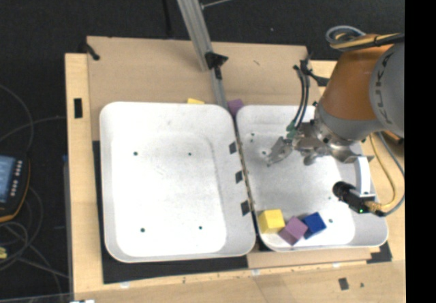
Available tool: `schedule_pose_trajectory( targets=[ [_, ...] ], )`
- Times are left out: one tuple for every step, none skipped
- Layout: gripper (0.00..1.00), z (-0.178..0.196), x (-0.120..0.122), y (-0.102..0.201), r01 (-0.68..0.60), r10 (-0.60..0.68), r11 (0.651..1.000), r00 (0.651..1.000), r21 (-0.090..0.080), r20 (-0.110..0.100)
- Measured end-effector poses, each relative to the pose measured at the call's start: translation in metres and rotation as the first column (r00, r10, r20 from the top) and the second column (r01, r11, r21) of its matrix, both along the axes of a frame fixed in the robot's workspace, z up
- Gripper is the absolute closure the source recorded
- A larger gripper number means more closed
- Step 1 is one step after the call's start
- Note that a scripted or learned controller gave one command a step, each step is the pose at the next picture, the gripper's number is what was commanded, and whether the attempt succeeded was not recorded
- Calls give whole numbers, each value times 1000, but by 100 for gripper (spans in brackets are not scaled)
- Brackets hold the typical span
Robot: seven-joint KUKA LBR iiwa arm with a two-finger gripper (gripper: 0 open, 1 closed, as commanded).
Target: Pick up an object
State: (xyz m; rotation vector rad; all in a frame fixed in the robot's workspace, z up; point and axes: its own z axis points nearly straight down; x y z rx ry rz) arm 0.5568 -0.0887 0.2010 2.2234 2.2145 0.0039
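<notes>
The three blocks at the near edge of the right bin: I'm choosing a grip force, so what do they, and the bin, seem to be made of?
The yellow block, purple block and blue block look like matte foam or painted wood: flat colour, crisp edges, no glare. Which one, the view leaves open. The right bin looks like smooth white moulded plastic, with rounded corners and a faint sheen.

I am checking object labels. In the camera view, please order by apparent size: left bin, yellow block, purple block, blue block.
1. left bin, by far the largest.
2-4. yellow block, purple block and blue block look alike in size; I cannot rank them.
</notes>
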Motion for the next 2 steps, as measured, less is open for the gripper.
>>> schedule_pose_trajectory(
  targets=[
    [0,-104,-4,-55,0,0,1000,1000,-2,-6],
    [0,-95,72,-98,-7,7,1000,1000,-4,4]
  ],
)
